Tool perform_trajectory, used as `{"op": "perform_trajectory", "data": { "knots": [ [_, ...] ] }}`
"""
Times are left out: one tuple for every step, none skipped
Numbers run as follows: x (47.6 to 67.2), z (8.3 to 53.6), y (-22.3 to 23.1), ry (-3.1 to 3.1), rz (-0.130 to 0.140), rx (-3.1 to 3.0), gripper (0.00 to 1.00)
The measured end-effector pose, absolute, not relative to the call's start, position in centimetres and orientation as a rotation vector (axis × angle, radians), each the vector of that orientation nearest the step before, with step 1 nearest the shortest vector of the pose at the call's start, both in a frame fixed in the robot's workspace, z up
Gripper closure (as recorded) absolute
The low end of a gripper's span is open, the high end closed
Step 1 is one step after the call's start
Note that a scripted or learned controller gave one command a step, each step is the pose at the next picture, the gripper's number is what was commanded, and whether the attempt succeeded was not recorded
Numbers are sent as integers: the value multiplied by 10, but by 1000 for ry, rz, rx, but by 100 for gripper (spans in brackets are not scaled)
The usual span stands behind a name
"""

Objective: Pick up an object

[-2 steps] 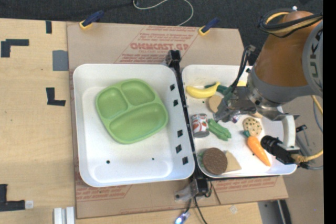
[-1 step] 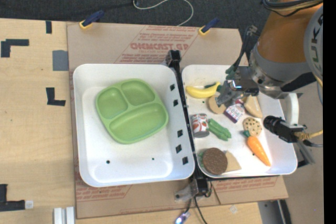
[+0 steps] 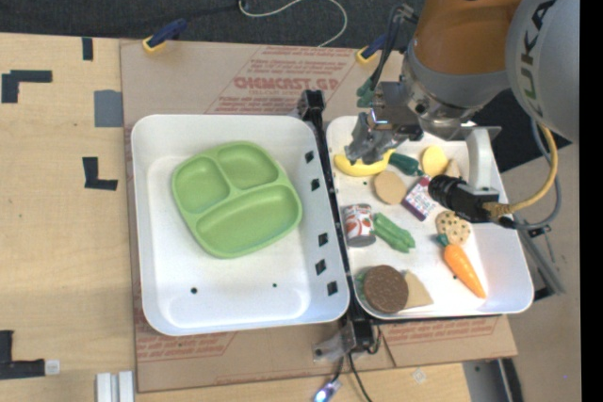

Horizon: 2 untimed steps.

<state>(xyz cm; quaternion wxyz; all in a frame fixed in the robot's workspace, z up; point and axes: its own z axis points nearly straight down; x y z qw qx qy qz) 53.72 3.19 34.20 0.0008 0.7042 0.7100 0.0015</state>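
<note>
A: How many bins are there, and what is in each?

B: Two white bins side by side. The left bin (image 3: pixel 155 297) holds one thing, a green divided plate (image 3: pixel 236 198) with three compartments. The right bin (image 3: pixel 513 282) holds the toy food.

A: Count the food for me.

B: One yellow banana (image 3: pixel 358 168) at about 11 o'clock in that bin, one lemon (image 3: pixel 432 159) at 1 o'clock, one tan oval biscuit (image 3: pixel 387 187) just below the banana, one purple packet (image 3: pixel 416 197) beside it, one small can (image 3: pixel 358 224) at 9 o'clock, one green pepper (image 3: pixel 394 233) touching the can's right side, one chocolate-chip cookie (image 3: pixel 452 227), one carrot (image 3: pixel 464 269) at 4 o'clock, and one dark round cookie (image 3: pixel 383 288) at 7 o'clock lying on a tan slice.

A: And the gripper?

B: The gripper (image 3: pixel 369 144) hangs right over the banana at the bin's 11 o'clock corner. Its fingers point down onto the fruit, but I cannot tell whether they are spread or closed, nor whether they grasp it.
</note>
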Motion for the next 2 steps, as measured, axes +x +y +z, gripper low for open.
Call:
{"op": "perform_trajectory", "data": {
  "knots": [
    [495,366,32,2225,-2,2220,100],
    [483,462,106,2228,8,2211,100]
  ]
}}
